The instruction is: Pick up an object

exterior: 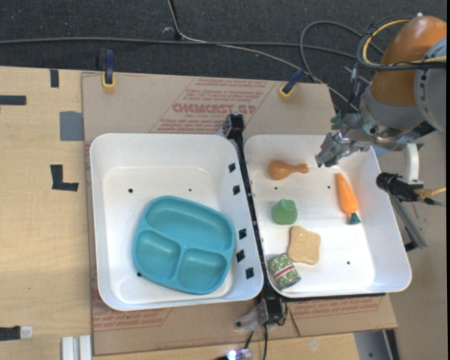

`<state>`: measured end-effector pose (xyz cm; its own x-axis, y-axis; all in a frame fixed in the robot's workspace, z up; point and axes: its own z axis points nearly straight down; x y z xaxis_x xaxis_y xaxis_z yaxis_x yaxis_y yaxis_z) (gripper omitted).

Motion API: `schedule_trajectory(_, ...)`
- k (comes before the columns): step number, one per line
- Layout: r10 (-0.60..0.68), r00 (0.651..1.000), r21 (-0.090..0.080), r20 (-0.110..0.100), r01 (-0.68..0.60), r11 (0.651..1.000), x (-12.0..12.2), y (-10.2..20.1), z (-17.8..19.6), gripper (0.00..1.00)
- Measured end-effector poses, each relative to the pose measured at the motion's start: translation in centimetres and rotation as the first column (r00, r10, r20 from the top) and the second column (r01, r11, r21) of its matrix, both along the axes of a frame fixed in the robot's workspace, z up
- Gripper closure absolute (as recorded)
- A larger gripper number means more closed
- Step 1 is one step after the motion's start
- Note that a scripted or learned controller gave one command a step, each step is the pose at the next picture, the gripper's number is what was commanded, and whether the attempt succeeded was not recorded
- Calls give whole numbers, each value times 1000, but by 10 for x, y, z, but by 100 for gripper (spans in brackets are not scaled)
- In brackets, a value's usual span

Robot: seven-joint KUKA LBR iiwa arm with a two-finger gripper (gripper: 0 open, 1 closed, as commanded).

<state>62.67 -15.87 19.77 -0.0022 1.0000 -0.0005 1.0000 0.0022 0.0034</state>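
Right bin [382, 265]: drumstick [286, 170] beside pincer [328, 156]

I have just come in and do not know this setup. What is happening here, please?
A robot arm reaches in from the right, its gripper above the right bin, near a toy drumstick and carrot. It holds nothing that I can see. The left bin has a blue divided plate.

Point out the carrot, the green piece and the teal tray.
carrot [346, 195]: camera view, middle of its orange body.
green piece [284, 212]: camera view, its top.
teal tray [159, 222]: camera view, its upper compartment.
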Motion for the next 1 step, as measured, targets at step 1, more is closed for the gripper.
schedule_trajectory(1, -1, 1000, 0, 0, 1, 1000, 0, 3, 43, 100)
